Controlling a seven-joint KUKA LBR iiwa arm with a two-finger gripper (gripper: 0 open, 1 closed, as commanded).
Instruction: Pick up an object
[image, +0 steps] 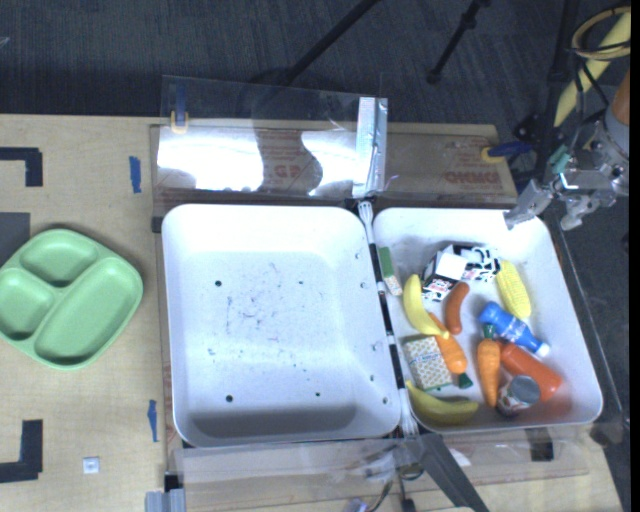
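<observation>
My two grey metal fingers (545, 207) hang over the right shallow white bin's (576, 300) far-right corner (spread: can't tell), well apart from the yellow plastic corn cob (513, 290).

One camera sits high above the bench and looks down at a slant, so the far edge of the wooden bench top (90, 140) runs along the upper part of the picture with dark floor beyond it, and the near edge falls off the bottom. It stands back far enough to take in both white bins whole, the left bin (180, 330) near the middle and the right bin (575, 330) toward the right side, plus a green divided plate (65, 295) at the left edge. The arm's gripper (570, 200) comes in at the upper right, just past the right bin's far corner.
</observation>
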